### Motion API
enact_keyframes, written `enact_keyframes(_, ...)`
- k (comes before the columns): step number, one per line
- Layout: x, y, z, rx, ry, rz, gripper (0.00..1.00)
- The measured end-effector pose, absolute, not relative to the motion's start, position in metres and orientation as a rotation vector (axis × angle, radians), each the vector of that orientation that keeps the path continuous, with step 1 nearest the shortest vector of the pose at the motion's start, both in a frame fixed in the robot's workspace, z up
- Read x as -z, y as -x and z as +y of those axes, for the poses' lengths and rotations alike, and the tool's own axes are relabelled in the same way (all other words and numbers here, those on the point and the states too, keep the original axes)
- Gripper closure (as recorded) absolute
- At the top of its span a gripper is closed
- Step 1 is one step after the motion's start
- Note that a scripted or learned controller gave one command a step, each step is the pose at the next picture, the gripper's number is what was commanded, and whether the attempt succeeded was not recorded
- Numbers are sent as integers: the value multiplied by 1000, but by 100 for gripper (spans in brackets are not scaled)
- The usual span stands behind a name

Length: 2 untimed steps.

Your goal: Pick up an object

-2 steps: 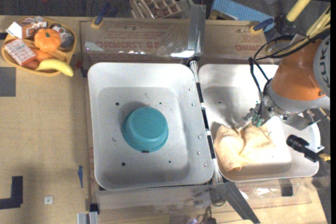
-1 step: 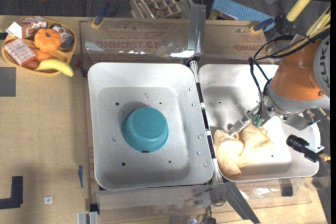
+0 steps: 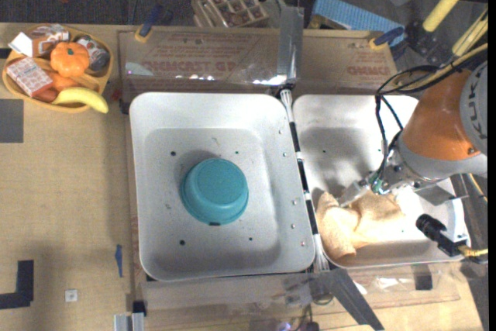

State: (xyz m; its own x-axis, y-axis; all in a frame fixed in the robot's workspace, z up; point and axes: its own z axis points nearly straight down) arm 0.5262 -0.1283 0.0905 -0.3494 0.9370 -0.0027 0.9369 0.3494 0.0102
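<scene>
Wood bench (image 3: 62, 198), two white bins side by side. Left bin (image 3: 155, 120): teal bowl (image 3: 215, 191) upside down near the middle, alone. Right bin (image 3: 333, 120): tan cloth (image 3: 349, 222) bunched against the near-left corner. Arm (image 3: 446, 128) comes in from the right, gripper (image 3: 380, 186) down at the cloth's upper edge, looks to be touching it. Fingertips too small and cluttered by cables to read, so can't tell if they're spread or pinching the cloth. Fruit basket (image 3: 58, 74) on the bench, far left corner.
</scene>
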Motion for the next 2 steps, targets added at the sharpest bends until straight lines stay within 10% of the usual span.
enact_keyframes(1,-102,-528,-129,-15,-1785,2569,100)
enact_keyframes(2,-203,-541,-69,-1,-1721,2626,100)
